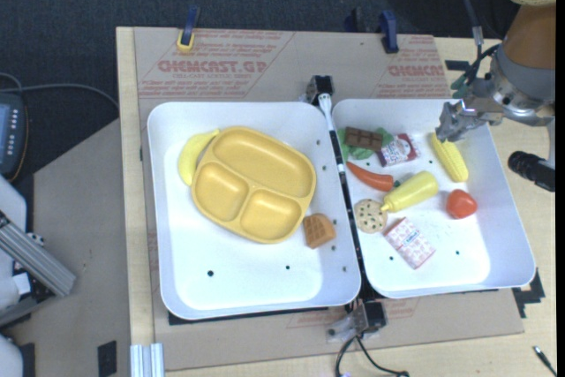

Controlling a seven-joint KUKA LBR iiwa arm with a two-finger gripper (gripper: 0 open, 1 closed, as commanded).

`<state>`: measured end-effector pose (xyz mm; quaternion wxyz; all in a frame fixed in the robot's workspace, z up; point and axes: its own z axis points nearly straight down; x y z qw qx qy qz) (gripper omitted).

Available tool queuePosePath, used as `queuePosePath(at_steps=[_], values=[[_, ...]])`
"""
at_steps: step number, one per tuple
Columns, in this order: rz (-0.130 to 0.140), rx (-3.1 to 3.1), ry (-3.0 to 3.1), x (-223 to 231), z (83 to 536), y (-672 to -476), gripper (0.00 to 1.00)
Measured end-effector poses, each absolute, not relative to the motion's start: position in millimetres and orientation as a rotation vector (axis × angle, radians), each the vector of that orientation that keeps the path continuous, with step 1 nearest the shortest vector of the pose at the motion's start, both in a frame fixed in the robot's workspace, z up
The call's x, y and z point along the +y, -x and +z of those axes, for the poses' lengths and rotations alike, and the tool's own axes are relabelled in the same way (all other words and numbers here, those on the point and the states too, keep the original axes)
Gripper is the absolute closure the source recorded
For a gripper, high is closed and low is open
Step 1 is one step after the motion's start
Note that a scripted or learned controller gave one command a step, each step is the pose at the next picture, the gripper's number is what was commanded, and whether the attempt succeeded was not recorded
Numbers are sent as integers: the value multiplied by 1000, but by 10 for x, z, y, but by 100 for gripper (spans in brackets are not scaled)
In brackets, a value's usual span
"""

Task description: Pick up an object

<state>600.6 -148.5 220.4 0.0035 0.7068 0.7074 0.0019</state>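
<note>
My gripper (449, 124) hangs over the far right part of the right bin (503, 265), just above the upper end of a yellow corn cob (451, 158). Nothing shows between its fingers. Below the corn lies a red tomato (461, 204). A yellow mustard bottle (409, 192) lies in the bin's middle, with a red chilli pepper (370, 177) to its left. A chocolate bar on a green leaf (363, 138) and a red-and-white packet (396, 151) lie near the far edge. A cookie (369, 214) and a second packet (409, 243) sit nearer the front.
The left bin (247, 287) holds a yellow divided tray (252, 182), a yellow banana-like piece (189, 157) at its left and a brown bread piece (319, 230) at its right. The arm's orange band (532, 35) rises at the right edge. Clamps (186, 38) hold the board's far edge.
</note>
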Motion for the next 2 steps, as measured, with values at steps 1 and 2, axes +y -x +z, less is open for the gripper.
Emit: queuePosePath(at_steps=[1,2], values=[[3,2220,-2218,-1485,2256,-6013,100],[0,2230,-2218,-874,2250,-5836,100]])
